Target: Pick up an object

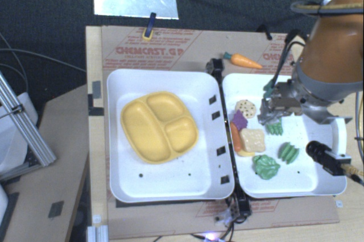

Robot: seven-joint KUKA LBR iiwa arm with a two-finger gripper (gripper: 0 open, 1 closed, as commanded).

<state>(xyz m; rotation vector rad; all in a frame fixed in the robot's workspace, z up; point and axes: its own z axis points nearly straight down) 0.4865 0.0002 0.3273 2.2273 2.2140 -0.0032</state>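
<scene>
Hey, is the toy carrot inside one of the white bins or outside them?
Outside. The carrot lies on the cardboard beyond the right bin's far rim, not within its walls.

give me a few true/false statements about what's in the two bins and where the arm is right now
1. The yellow divided plate lies in the left bin. True.
2. The toy carrot lies inside the right bin. False: it rests on the cardboard beyond the bins.
3. The gripper is over the right bin. True.
4. The gripper holds the green leafy piece. False: that piece lies on the bin floor, apart from the gripper.
5. The cookie is in the left bin. False: it is in the right bin, near the divider.
</scene>
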